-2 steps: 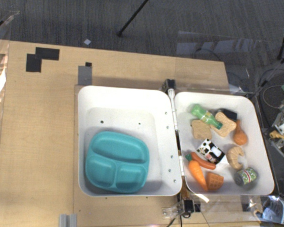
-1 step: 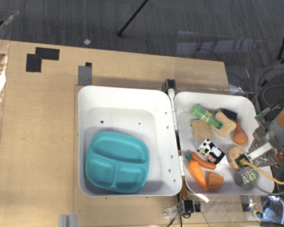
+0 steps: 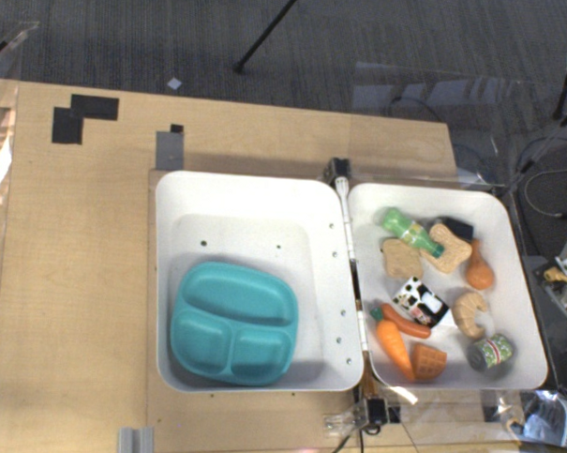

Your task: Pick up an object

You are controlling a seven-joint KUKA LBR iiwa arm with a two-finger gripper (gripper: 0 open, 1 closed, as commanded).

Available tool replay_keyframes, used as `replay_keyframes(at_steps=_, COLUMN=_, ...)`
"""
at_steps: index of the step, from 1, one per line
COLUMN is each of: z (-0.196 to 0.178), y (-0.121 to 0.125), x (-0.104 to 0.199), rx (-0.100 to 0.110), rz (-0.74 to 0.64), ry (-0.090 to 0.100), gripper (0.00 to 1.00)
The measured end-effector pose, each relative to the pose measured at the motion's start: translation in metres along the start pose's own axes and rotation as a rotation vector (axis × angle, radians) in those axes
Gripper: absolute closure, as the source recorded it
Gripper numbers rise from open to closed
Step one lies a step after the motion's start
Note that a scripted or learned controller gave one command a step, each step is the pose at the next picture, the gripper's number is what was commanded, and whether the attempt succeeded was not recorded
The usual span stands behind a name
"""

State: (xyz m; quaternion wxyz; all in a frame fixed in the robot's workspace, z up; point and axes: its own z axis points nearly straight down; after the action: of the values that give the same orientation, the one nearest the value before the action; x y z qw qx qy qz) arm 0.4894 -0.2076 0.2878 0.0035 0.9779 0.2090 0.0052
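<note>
The right bin [image 3: 517, 250] holds several small toy food items. A green bottle [image 3: 404, 227] lies near its back, beside a tan biscuit [image 3: 399, 258] and a bone-shaped cookie [image 3: 450, 248]. An orange ball [image 3: 479, 274] sits to the right. A black-and-white cow-patterned block [image 3: 417, 298] lies in the middle, with a red sausage [image 3: 404, 320] and an orange carrot [image 3: 394, 344] in front of it. A small can [image 3: 491, 352] rests at the front right.
The left bin [image 3: 256, 206] holds a teal divided plate [image 3: 233, 321] at its front. A black block [image 3: 455, 227] and a tan bagel piece [image 3: 469, 312] also lie in the right bin. Cables run along the bench's right side and front edge.
</note>
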Motion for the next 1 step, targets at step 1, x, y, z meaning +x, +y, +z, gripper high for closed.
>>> replay_keyframes(at_steps=1, z=0.1135, y=-0.0159, x=0.0023, rx=0.016, rz=0.158, ry=-0.016, gripper=1.0)
